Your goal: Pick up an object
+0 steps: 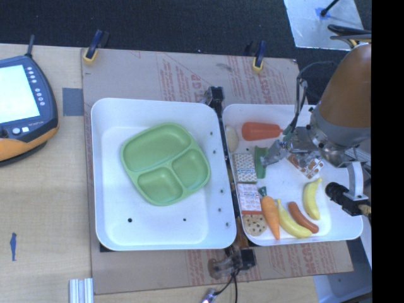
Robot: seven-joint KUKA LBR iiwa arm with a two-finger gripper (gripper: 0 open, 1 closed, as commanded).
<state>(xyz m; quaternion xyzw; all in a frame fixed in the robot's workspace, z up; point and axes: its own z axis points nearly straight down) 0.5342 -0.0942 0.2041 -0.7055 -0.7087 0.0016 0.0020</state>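
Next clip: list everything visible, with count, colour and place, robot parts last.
Shallow white bins: 2, white, side by side on the bench; left, right.
Green divided plastic plate: 1, green, left bin.
Orange-red toy carrot: 1, right bin, far end.
Small orange carrot: 1, right bin, near edge.
Yellow toy bananas: 2, right bin.
Red toy sausage: 1, between the bananas.
Printed food cards: several, right bin's left side.
Handheld control pendant: 1, grey-orange, bench left.
Clamps: 2, yellow-blue, board's far edge.
Arm: 1, grey-orange, from right; gripper over right bin.
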